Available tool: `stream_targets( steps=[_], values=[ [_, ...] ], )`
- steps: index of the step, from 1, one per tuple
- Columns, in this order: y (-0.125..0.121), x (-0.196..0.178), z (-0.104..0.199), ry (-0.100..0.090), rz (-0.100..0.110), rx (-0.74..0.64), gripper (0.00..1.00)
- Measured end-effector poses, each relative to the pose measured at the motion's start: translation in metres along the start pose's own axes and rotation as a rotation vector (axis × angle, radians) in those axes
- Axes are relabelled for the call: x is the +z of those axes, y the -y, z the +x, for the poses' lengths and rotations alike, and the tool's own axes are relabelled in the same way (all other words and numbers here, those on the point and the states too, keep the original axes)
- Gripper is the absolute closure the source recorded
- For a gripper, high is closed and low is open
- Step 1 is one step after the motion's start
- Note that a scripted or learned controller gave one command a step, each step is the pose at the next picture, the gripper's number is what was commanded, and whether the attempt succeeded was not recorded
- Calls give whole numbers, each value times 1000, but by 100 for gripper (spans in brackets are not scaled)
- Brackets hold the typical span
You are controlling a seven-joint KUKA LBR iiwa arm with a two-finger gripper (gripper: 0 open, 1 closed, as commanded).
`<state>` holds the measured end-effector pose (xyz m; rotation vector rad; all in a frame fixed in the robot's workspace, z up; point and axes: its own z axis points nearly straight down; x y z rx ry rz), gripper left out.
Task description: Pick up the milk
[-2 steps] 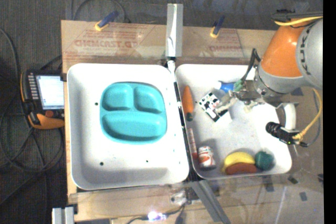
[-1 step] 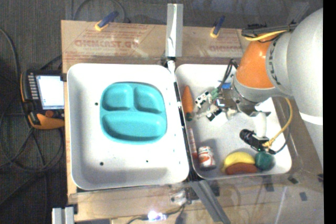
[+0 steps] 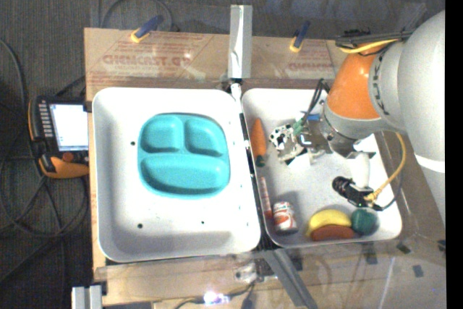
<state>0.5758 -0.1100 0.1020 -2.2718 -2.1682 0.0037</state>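
Arm (image 3: 405,83): reached in from the right, over the right bin's upper half, orange band above the wrist.
Gripper (image 3: 298,142): low in the right bin (image 3: 322,99), at the milk; whether it was open or closed could not be told.
Milk (image 3: 282,138): small white carton with black cow patches, in the right bin's upper left part, right at the gripper; a grasp could not be confirmed.
Carrot (image 3: 258,141): orange, lying lengthwise along the right bin's left wall, just left of the milk.
Can (image 3: 283,216): red and white, near the right bin's lower left corner.
Banana (image 3: 328,218): yellow, by the lower edge, right of the can.
Red piece (image 3: 332,232): touching the banana's underside.
Green piece (image 3: 365,221): just right of the banana.
Left bin (image 3: 116,177): held a teal divided plate (image 3: 184,154) near its centre.
Tablet (image 3: 61,132): on the floor, left of the bench.
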Motion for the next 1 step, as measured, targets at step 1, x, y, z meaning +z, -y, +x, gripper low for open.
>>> stream_targets(
  steps=[1],
  values=[
    [-87,-81,47,1,16,1,100]
  ],
)
